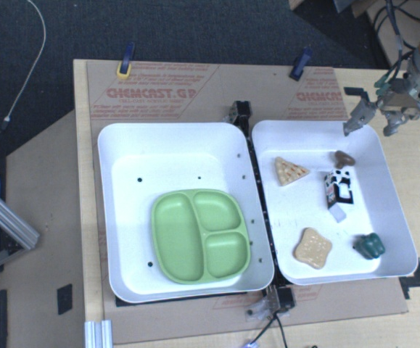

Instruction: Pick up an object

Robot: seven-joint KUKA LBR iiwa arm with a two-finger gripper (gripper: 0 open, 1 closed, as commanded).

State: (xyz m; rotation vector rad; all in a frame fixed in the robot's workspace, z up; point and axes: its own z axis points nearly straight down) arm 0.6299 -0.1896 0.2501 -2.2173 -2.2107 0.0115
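Note:
My gripper (373, 126) hangs over the far right corner of the right bin (391, 194), its two fingers spread apart with nothing between them. In that bin lie a tan triangular wedge (290, 171), a small brown lump (344, 158), a black-and-white block (339, 188), a tan cracker-like piece (313, 248) and a dark green object (370, 246). The brown lump is the closest to the gripper, a little in front of it and to its left.
The left bin (122, 165) holds a green divided plate (199, 234). Both bins rest on a cardboard sheet (195, 89) held by a yellow clamp (125, 65) and a blue clamp (300, 64) at the far edge. A black bracket (241, 112) joins the bins.

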